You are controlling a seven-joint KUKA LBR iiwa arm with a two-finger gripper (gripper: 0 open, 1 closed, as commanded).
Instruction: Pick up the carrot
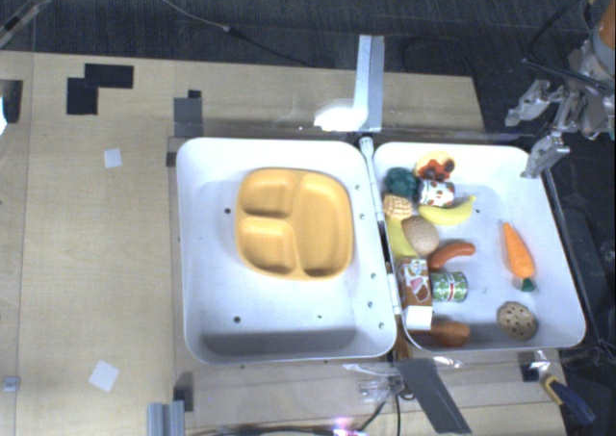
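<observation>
The carrot (518, 251) lies alone near the right wall of the right bin (568, 290), its green end toward the near side, apart from the other toys. The gripper (547, 128) hangs at the far right corner of that bin, above the rim, well away from the carrot; its pale fingers look spread with nothing between them, though the wrist above is cut off by the frame edge. Along the bin's left wall a crowded cluster overlaps: a banana (450, 211), a sausage (450, 252), a green can (449, 287). A cookie (517, 320) sits near the front. The left bin (207, 232) holds a yellow divided plate (293, 222).
</observation>
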